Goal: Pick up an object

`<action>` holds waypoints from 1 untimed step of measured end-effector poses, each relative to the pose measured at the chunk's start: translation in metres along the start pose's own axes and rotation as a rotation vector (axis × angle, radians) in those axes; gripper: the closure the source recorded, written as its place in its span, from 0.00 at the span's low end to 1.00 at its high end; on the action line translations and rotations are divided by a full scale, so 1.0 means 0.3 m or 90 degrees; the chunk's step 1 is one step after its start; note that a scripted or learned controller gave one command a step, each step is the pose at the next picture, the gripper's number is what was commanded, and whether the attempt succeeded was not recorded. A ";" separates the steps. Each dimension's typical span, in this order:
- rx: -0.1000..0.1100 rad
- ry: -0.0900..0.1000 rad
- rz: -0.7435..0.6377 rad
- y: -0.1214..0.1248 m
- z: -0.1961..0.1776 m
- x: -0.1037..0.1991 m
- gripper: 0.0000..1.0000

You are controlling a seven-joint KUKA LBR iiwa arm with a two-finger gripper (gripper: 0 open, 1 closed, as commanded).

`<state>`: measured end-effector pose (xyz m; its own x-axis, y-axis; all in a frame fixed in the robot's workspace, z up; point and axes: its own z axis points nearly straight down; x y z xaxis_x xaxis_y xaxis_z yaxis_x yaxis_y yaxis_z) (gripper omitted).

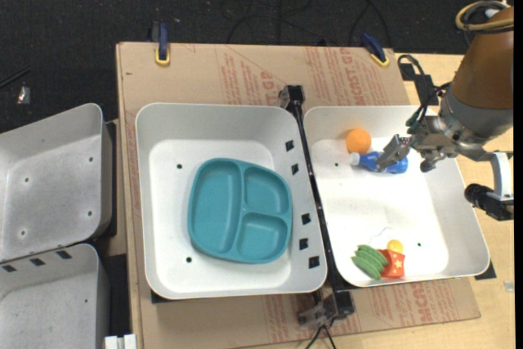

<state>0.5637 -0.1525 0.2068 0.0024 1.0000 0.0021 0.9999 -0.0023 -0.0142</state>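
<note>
White plastic forms the two shallow bins, and the ordering of what they hold suggests a sorting layout: nearest the camera, at the front of the right bin [458,257], a small cluster of toy food [378,259] lies together, a green pod-like piece touching a red one with a dab of yellow behind, well away from the arm and so untouched for now. Beside it, the left bin [163,135] carries a teal divided plate [240,211] lying flat in its middle, its compartments bare, which reads as a ready place for things to be set down later. Further back in the right bin, a blue object [386,163] lies on the floor just beside an orange ball [358,140], the two close enough that they may be touching. The gripper [404,149] comes in from the right at a slant and sits right at the blue object, its dark fingers appearing parted with one tip against the object's near end; the blue piece does not sit clearly between them, so it looks approached rather than held. Judging from this, the blue object is the likely target, and the neighbouring ball could crowd the closing. Beyond the bins, brown cardboard [229,73] covers the bench, pinned by two clamps [163,45] at its far edge, presumably to keep it from shifting.
</note>
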 end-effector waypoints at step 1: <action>-0.009 -0.001 -0.002 0.010 -0.026 0.002 0.00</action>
<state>0.5667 -0.1520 0.2145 -0.0007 1.0000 0.0000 1.0000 0.0007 -0.0004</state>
